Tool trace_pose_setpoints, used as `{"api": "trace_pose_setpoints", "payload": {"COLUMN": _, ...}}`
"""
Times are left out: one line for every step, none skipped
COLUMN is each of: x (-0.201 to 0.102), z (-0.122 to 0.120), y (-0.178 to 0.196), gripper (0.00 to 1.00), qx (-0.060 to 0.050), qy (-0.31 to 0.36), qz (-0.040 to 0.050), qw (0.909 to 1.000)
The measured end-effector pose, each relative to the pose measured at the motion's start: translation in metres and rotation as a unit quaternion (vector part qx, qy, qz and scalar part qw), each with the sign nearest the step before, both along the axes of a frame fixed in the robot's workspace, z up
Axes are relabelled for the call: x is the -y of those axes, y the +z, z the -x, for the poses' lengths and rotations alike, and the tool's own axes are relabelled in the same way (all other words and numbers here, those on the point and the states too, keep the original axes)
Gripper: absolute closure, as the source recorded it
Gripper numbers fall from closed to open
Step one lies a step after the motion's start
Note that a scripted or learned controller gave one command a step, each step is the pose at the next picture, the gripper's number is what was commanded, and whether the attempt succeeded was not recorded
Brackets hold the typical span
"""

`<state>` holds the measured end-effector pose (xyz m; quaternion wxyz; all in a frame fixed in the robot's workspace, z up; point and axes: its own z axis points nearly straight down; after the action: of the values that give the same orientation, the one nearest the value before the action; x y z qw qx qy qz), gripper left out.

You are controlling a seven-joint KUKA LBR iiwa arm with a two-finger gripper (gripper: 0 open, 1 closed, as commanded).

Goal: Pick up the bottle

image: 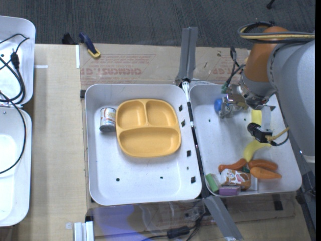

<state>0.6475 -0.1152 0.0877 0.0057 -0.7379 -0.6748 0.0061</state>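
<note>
My gripper (226, 106) is low in the far left corner of the right bin (220, 149), under the arm's orange band. A small blue object (217, 106), possibly the bottle, sits right against the gripper's left side, partly hidden by it. I cannot tell whether it is held. A small green-capped container (212, 182) lies at the near left corner of the same bin.
In the right bin lie a long yellow item (253, 147), two orange carrots (258, 167), a red-and-white packet (234, 177) and a purple piece (229, 190). The left bin (145, 185) holds a yellow divided plate (148, 127) and a small can (107, 119).
</note>
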Motion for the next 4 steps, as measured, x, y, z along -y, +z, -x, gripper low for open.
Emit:
{"api": "trace_pose_setpoints", "payload": {"x": -0.060, "z": 0.007, "y": 0.104, "gripper": 1.00, "qx": 0.007, "qy": -0.198, "qz": 0.0031, "qw": 0.9801}}
{"api": "trace_pose_setpoints", "payload": {"x": -0.082, "z": 0.011, "y": 0.103, "gripper": 1.00, "qx": 0.006, "qy": -0.177, "qz": 0.0031, "qw": 0.9842}}
{"api": "trace_pose_setpoints", "payload": {"x": -0.082, "z": 0.011, "y": 0.103, "gripper": 0.00, "qx": 0.006, "qy": -0.177, "qz": 0.0030, "qw": 0.9843}}
{"api": "trace_pose_setpoints", "payload": {"x": -0.022, "z": 0.018, "y": 0.061, "gripper": 0.00, "qx": 0.005, "qy": -0.114, "qz": 0.0021, "qw": 0.9934}}
